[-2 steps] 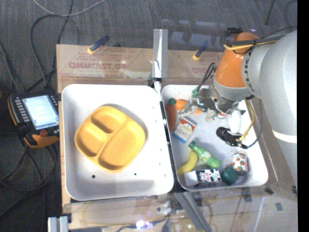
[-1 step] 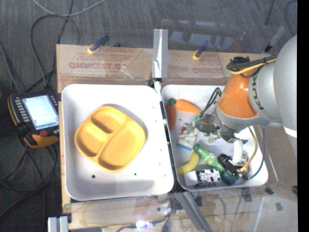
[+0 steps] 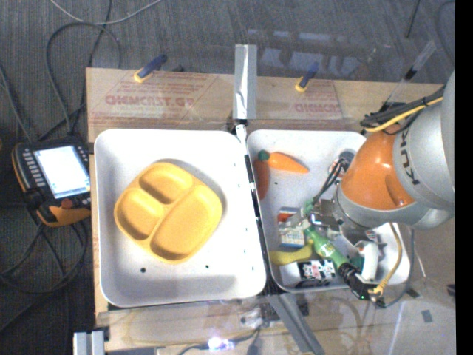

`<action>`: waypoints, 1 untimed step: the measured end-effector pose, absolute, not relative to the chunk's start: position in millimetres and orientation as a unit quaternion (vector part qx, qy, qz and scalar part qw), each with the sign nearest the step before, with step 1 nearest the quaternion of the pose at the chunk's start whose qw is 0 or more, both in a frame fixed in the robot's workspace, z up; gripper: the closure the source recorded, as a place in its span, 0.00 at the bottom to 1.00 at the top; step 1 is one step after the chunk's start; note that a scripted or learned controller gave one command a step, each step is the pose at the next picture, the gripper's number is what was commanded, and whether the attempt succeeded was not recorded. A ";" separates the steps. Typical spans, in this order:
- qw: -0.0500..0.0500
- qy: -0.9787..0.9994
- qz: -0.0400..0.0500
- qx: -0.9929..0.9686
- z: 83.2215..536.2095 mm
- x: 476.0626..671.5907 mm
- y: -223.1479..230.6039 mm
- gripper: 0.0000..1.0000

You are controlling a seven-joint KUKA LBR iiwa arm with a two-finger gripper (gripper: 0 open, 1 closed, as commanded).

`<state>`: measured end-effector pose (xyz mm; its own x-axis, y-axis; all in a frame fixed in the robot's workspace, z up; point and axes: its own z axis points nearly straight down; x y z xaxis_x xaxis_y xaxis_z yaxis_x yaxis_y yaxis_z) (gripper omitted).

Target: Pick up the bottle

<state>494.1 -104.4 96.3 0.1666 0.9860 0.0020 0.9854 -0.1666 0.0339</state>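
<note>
arm (image 3: 399, 176) bent low (right bin (image 3: 325, 143))

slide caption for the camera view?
Grey-and-orange arm over right white bin, above green plastic bottle; yellow divided plate in left bin.

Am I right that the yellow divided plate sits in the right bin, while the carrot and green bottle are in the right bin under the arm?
Not quite. The camera view shows the yellow divided plate in the left bin, not the right one. The rest holds: the carrot and green bottle lie in the right bin, with the arm above that bin.
</note>
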 end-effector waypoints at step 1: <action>0.013 0.646 0.013 0.763 108.7 495.8 -103.4 1.00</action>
